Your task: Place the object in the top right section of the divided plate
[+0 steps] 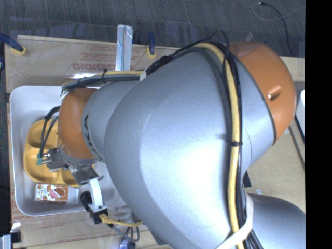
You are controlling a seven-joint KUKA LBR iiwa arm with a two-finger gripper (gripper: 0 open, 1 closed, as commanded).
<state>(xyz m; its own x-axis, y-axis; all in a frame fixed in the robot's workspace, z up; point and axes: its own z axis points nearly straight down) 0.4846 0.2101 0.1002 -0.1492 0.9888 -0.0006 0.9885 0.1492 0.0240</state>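
A brown wooden bench (104,56) with red lettering sits on dark grey carpet (62,4); a smooth white bin (21,100) lies at nine o'clock; the grey, glossy, rounded arm (181,154) with its orange band (72,123) covers most of the bench; under the wrist a yellow plate (32,139) shows in the bin; a small printed packet (51,193), flat and rectangular, lies at the plate's six o'clock, touching its rim; the claw's state cannot be told.

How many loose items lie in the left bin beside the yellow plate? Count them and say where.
1: a small printed box at the bin's near edge, just below the yellow plate. The arm covers much of the bench, so more may be hidden.
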